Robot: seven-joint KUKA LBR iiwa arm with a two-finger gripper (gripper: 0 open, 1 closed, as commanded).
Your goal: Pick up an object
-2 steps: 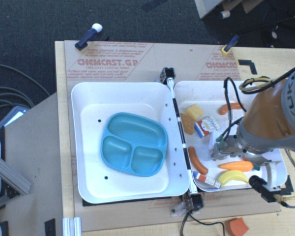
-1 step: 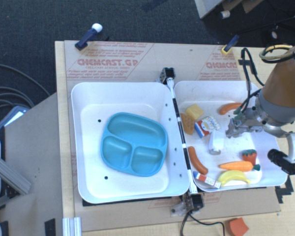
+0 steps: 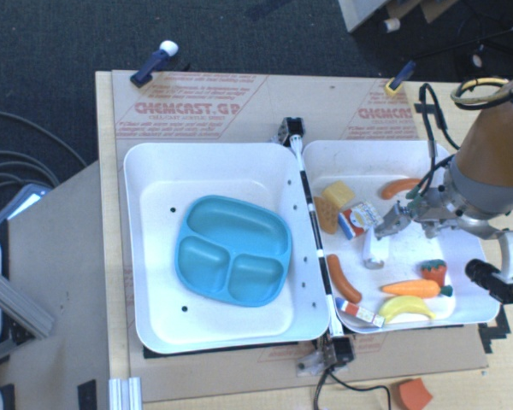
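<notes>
Banana (image 3: 408,310) and carrot (image 3: 413,289) lie at right bin (image 3: 487,314) near edge. Gripper (image 3: 374,250) hovers above, fingers parted, empty. You're mid-approach; next: descend, close on one item.

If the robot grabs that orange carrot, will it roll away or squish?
The carrot looks like a hard plastic toy, so it probably won't squish. Its long, rounded shape might roll sideways if nudged, though the banana lying right beside it may stop it. Its smooth, tapered surface could slip between the fingers of the gripper.
</notes>
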